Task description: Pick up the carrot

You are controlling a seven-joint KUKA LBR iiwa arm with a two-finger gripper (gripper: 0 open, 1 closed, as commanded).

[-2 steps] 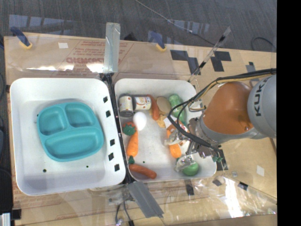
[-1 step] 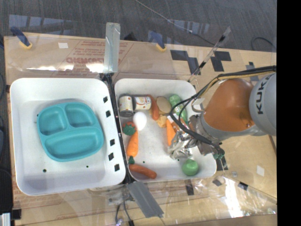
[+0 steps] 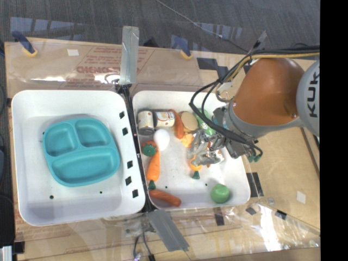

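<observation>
Camera view is looking down on a bench covered in brown cardboard and clear plastic sheeting, taped at the seams, with dark carpet lying beyond it. Two shallow white bins are sitting side by side. The left bin (image 3: 27,145) is holding a smooth teal divided plate (image 3: 80,150). The right bin (image 3: 239,173) is holding the carrot (image 3: 153,166), tapered and orange, lying just beside the dividing wall below a white egg (image 3: 161,139). A tin can (image 3: 156,118) is lying on its side near the far wall, a round green lime (image 3: 220,193) is sitting by the near corner, and a reddish sausage (image 3: 165,199) is resting along the near wall. The arm is reaching in from the right, cables looping over its orange band, and the gripper (image 3: 205,152) is hanging over the bin's middle, apart from the carrot; whether it is parted or closed cannot be told.
</observation>
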